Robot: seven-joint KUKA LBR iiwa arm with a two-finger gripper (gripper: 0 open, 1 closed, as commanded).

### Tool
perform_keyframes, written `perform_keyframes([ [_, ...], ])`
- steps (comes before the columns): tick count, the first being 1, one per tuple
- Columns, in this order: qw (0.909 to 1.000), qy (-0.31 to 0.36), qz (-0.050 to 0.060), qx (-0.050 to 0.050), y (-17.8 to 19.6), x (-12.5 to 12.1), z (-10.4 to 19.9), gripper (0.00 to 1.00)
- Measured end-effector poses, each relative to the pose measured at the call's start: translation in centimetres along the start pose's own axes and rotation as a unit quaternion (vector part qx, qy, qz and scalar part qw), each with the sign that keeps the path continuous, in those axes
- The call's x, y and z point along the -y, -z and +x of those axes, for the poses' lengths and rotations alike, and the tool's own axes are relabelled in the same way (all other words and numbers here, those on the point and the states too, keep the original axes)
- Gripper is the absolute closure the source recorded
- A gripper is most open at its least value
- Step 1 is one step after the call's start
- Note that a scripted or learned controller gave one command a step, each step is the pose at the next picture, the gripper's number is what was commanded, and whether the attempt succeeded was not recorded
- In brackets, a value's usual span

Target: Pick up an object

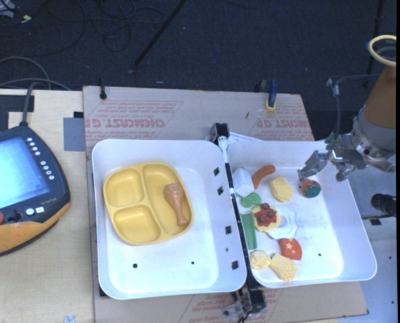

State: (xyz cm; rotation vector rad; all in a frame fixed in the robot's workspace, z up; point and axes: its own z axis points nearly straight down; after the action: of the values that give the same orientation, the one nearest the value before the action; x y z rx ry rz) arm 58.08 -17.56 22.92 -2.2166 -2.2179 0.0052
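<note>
One small red-and-green round toy [310,188] beside the pincer [318,163].

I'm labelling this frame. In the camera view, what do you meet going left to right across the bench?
Teach pendant → yellow divided tray → drumstick → sausage → corn piece → red-and-green ball → gripper.

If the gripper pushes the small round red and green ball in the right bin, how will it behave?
The ball looks round, so it would probably roll on the smooth floor of the right bin. It seems small and toy-like, likely light. The gripper sits close beside it.
</note>
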Motion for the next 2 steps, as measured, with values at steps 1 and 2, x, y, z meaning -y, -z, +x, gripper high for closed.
perform_keyframes([
  [1,1.0000,0.000,0.003,-0.001,0.7,0.0,-0.1,1.00],
  [2,1.0000,0.002,-0.003,0.000,8.5,6.6,6.1,1.00],
])
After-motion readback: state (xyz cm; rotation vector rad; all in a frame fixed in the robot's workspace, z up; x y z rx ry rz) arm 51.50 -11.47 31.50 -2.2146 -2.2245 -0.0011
